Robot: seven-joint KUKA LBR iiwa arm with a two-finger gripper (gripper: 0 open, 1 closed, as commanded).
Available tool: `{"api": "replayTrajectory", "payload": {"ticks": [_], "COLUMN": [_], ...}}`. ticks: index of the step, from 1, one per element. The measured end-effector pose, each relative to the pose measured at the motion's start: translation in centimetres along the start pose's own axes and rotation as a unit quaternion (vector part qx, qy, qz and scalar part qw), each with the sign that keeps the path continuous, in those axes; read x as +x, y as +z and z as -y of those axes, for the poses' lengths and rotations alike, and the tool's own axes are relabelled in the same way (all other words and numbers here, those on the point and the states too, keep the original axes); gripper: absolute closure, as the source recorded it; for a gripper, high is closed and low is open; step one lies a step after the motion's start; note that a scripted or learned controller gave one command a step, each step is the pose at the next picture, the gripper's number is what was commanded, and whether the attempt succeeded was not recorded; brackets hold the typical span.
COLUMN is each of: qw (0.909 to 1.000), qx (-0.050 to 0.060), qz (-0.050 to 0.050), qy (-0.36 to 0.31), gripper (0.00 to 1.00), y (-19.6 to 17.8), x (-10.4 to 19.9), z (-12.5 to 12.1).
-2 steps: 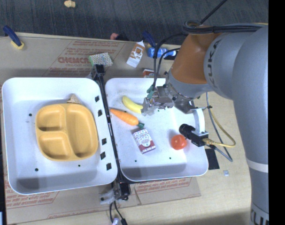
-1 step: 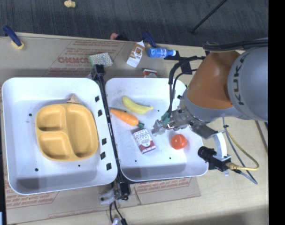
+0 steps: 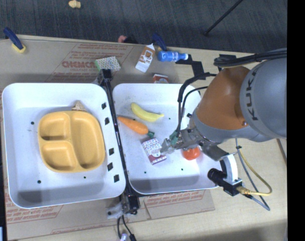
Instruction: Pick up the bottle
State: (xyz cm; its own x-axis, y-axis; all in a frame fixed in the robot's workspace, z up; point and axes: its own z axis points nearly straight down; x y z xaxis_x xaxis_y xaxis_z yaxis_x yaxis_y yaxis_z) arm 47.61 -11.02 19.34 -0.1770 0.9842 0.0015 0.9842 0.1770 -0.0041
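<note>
One bottle [image 3: 172, 56] lies outside both bins, well apart from the fingers [image 3: 171, 142].

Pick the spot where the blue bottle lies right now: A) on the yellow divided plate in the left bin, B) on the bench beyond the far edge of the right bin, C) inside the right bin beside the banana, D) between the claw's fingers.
B: the blue bottle lies on its side on the bench past the far rim of the right bin, next to a small carton, apart from the claw.
</note>
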Motion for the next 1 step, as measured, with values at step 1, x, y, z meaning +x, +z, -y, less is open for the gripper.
{"api": "replayTrajectory", "payload": {"ticks": [1], "qw": [0.9948], "qx": [-0.002], "qz": [0.001], "qy": [0.101], "gripper": [1.00], "y": [-10.51], "x": [-8.18], "z": [1.47]}}
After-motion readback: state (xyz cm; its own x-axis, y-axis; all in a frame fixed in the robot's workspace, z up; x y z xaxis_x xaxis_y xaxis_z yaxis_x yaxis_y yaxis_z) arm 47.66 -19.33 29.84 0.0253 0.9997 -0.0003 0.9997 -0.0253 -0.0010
